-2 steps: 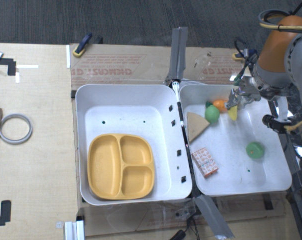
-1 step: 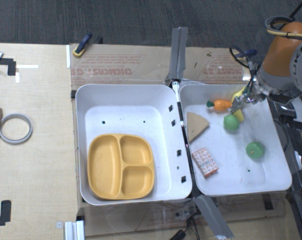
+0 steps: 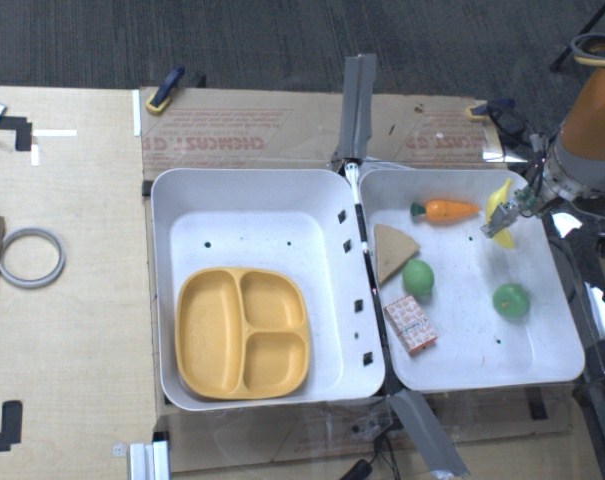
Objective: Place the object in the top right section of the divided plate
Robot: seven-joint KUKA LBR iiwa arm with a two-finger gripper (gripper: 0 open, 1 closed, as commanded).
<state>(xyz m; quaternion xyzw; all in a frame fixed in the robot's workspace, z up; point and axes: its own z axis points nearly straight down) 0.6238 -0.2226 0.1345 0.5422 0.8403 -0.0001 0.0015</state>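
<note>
A yellow divided plate (image 3: 187, 368) lies in the left bin (image 3: 252, 203), toward its front, with one long section on the left and two smaller ones on the right. The right bin (image 3: 462, 363) holds an orange carrot (image 3: 450, 209), a tan wedge (image 3: 392, 250), a green ball (image 3: 418, 278), a second green fruit (image 3: 511, 300) and a small red-and-white box (image 3: 410, 325). My gripper (image 3: 501, 226) hangs over the right bin's far right part, just right of the carrot. A small yellow object (image 3: 498, 199) sits right against it; whether it is held is unclear.
A roll of tape (image 3: 30, 257) lies on the wooden bench at the left. Blue clamps (image 3: 165, 88) hold cardboard behind the bins. A grey bar (image 3: 358, 108) rises at the seam between the bins. The arm's orange band (image 3: 590, 123) is at the right edge.
</note>
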